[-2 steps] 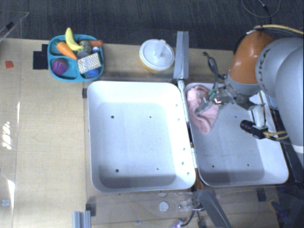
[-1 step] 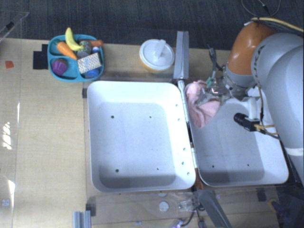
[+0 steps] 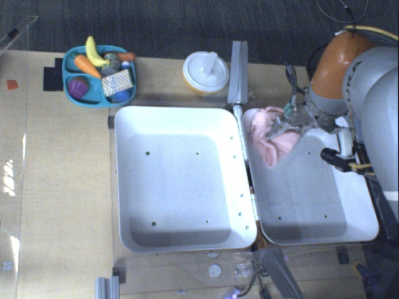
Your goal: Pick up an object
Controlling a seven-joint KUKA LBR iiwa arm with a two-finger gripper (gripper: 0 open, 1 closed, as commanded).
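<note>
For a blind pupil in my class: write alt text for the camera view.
A grey robot arm reaches from the right over a pink cloth in the right white bin. Behind the left bin stand a blue toy-food tray and a lidded cup.

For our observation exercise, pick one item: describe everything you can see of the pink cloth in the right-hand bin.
The crumpled pale pink cloth looks soft and fabric-like, bunched into rumpled folds, lighter at the top and rosier lower down. It lies in the far left corner of the shallow white right-hand bin, against the wall nearest the divider. The arm's pincer sits at its right edge, seemingly touching it; whether it grips the fabric cannot be told.
</note>
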